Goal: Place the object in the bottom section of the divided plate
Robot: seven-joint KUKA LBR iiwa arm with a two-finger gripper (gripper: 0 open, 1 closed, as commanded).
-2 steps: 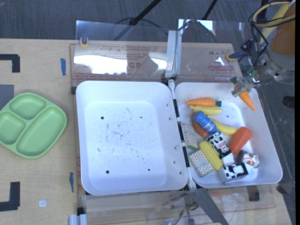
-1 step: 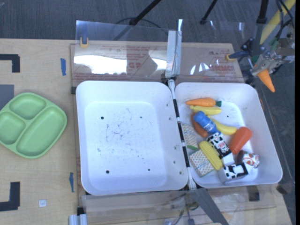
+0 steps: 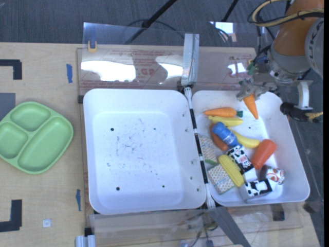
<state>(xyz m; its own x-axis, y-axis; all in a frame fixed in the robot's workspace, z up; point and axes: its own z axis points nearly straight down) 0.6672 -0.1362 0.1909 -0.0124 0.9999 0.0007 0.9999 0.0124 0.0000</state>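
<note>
Spanning the bench, the right bin (image 3: 295, 153) holds toy food, the green divided plate (image 3: 35, 136) sits far left. Gripper (image 3: 250, 92) fingers pinch a small carrot (image 3: 251, 106) at its top; probably light, stiff, slippery plastic.

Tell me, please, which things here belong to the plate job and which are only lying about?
For the job:
gripper
small carrot hanging at its fingers
green divided plate

Lying about:
left bin
right bin, with another carrot, corn cob, blue bottle and other toys
</note>
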